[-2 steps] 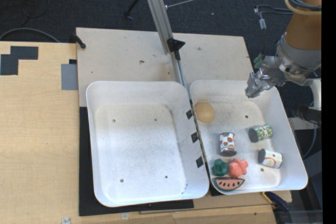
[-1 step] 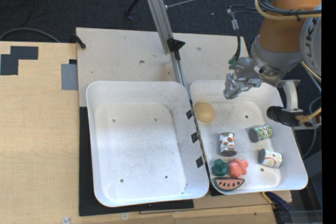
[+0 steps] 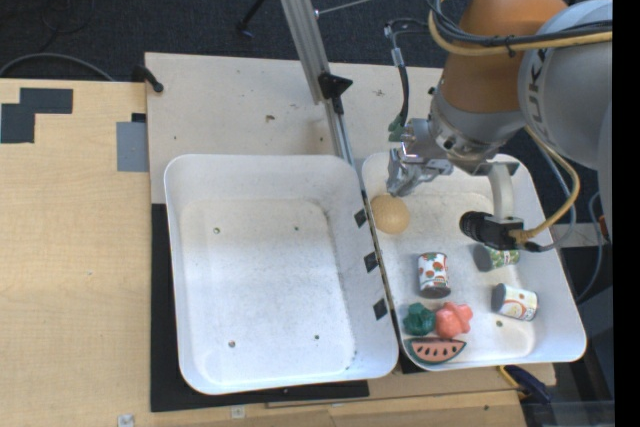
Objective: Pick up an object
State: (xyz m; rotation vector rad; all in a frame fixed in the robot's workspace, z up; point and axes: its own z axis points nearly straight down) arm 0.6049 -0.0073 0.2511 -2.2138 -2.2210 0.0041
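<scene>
The arm (image 3: 520,65) reaches in from the right, its orange band bulging above the wrist and cables looping around it. Under it lie two white bins: the left bin (image 3: 265,275) is the wider one, and the right bin (image 3: 555,330) holds all the small things. A metal rail (image 3: 305,25) slants up from where the bins meet toward the top of the view. The gripper (image 3: 405,177) hangs low over the far left corner of the right bin; whether it is released or clenched I cannot tell, and nothing shows held in it. Just below it rests a tan ball (image 3: 390,214), close against the bin's left wall. Farther toward the near edge stand a small can (image 3: 432,274) with red print, a white cup (image 3: 514,302) on its side, a red toy (image 3: 454,319) beside a green toy (image 3: 419,320), and a watermelon slice (image 3: 436,350) near the rim.
</scene>
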